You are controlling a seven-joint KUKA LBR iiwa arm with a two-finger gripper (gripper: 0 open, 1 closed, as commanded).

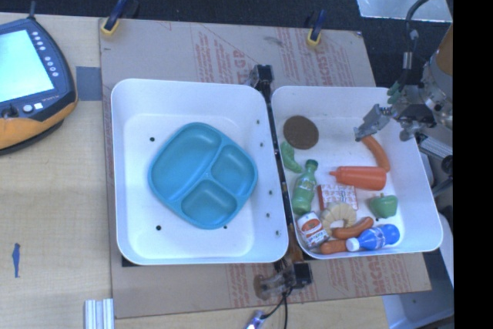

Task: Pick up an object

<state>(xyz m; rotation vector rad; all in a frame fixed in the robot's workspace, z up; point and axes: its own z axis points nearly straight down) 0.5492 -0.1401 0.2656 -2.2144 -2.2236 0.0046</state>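
The hand point(389, 122) hangs over the right bin point(339, 98), fingers spread and gripping nothing, just above an orange sausage point(377, 152) whose long axis runs from upper left to lower right. Crowding below it lie a carrot point(359, 177) (lying almost level), a green pepper point(383, 206), a green bottle point(305, 187) and a brown disc point(300, 132). The left bin point(131, 108) holds a blue tray point(202, 175).

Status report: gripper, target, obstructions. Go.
Gripper over right bin, upper right corner; finger state unreadable. Nothing seen held. Nearest item: orange sausage just below it. Carrot and green pepper crowd close.
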